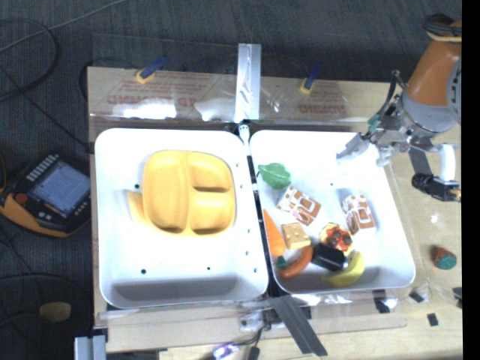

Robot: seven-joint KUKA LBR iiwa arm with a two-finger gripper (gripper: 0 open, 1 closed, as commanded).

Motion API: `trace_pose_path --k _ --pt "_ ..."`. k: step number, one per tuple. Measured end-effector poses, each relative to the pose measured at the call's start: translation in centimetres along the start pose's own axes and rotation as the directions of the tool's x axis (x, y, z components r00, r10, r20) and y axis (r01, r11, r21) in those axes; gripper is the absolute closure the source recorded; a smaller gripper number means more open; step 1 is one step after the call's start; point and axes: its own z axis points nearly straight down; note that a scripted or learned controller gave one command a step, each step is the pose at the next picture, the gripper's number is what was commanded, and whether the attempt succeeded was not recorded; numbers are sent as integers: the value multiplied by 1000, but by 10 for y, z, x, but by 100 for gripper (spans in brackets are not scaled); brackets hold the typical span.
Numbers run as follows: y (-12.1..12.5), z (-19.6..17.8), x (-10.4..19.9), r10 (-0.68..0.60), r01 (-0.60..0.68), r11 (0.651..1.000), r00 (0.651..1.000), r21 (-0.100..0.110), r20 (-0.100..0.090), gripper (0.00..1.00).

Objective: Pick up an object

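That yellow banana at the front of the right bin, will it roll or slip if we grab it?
The banana looks smooth and curved, so it may slip or pivot between fingers. A black object lies on it, so lifting would probably disturb that. It looks like a light toy.

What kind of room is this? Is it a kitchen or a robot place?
Probably a robot lab, not a kitchen. A robot arm with a claw reaches over two white bins on a bench, the food looks like toys, and a handheld controller with cables lies on the carpet.

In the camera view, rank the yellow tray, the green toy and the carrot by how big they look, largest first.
1. yellow tray, by far the largest
2. carrot
3. green toy
The carrot and green toy look close in size, so their order is unsure.
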Motion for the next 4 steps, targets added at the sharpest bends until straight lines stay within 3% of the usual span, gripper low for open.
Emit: trace_pose_path --k 1,2,3,4 --pt "-59 57 39 -33 33 999 999 -19 8 0" --pt "-64 68 19 -29 30 999 1000 -37 11 0" --pt "-67 72 0 -145 145 988 989 -52 10 0" --pt "-69 72 3 -123 124 990 992 -61 17 0"
